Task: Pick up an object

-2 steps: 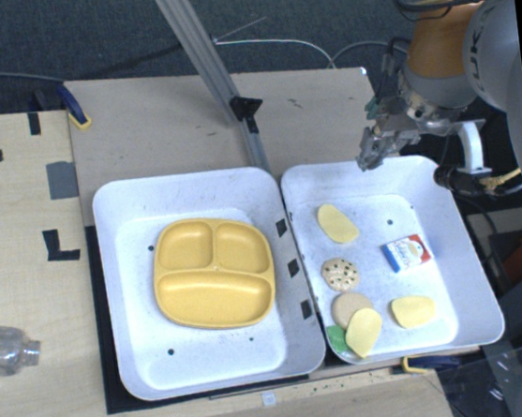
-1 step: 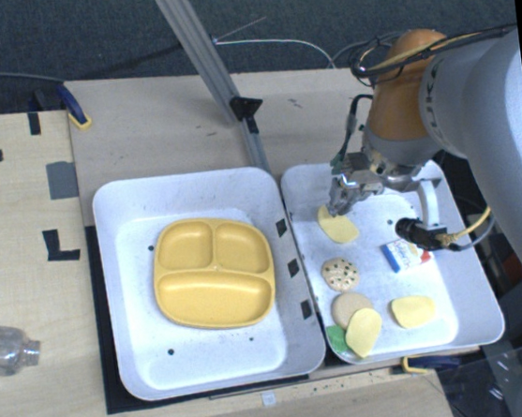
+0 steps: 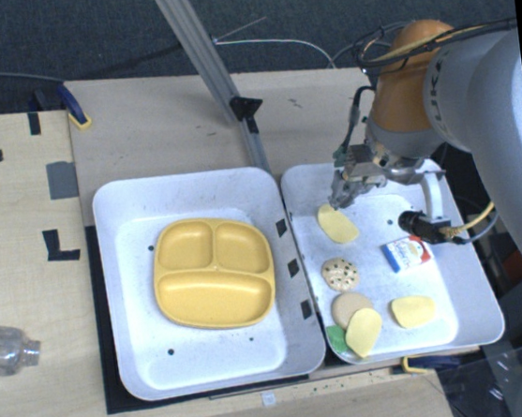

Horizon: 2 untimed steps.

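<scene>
My gripper hangs over the back left part of the right bin, just above and behind a pale yellow oval piece. Nothing visible is lifted with it. Further forward in the same bin lie a speckled cookie, a tan round piece, a yellow-green piece overlapping it, and a small green item at the front corner. A second yellow piece lies at the front right. A small red, white and blue packet sits near the bin's middle.
The left bin holds a yellow divided plate. A slanted metal rail crosses the bench behind the bins. A clear plastic bottle lies at the far left. The arm's cables hang over the right bin.
</scene>
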Each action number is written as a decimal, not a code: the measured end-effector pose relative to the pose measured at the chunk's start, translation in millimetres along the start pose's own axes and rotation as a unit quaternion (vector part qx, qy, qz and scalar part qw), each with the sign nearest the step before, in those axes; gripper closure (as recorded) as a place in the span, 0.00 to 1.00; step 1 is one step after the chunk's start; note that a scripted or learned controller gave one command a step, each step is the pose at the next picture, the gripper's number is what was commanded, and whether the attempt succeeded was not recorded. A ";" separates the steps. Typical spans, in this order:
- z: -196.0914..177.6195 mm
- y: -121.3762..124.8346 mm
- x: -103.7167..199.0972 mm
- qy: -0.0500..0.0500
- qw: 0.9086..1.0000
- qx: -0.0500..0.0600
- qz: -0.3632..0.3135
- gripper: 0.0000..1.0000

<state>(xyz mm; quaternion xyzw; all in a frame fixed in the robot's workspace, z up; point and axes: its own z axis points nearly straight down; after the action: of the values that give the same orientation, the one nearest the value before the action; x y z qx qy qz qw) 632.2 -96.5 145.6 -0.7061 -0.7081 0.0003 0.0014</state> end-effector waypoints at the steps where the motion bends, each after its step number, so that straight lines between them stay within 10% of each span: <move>1: -45.6 -0.9 60.3 0.000 1.000 -0.003 -0.002 1.00; 2: -42.3 -30.9 127.0 0.000 1.000 0.001 -0.002 1.00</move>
<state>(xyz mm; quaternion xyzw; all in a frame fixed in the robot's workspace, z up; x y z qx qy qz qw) 601.0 30.3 188.2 -0.7044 -0.7098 0.0005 0.0020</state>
